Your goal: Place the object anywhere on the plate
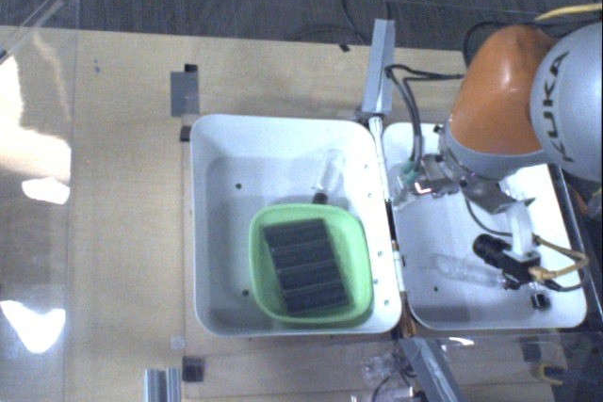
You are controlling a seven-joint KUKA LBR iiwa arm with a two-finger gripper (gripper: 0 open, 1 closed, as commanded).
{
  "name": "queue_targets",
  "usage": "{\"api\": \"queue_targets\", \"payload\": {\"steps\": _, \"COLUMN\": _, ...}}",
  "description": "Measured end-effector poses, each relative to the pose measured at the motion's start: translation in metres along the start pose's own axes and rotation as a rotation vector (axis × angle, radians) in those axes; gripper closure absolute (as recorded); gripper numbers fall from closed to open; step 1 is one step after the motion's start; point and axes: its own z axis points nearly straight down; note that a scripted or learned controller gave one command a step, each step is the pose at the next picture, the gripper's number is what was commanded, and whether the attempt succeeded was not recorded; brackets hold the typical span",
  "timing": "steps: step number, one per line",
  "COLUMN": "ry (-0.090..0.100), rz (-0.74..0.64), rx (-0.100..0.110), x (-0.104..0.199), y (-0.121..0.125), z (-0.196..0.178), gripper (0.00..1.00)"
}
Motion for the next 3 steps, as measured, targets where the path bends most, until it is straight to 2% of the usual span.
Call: {"api": "queue_targets", "payload": {"steps": 3, "ry": -0.001, "rz": -0.009, "rx": -0.017, "x": 0.0, "y": 0.006, "z": -0.033, "gripper": 1.0}}
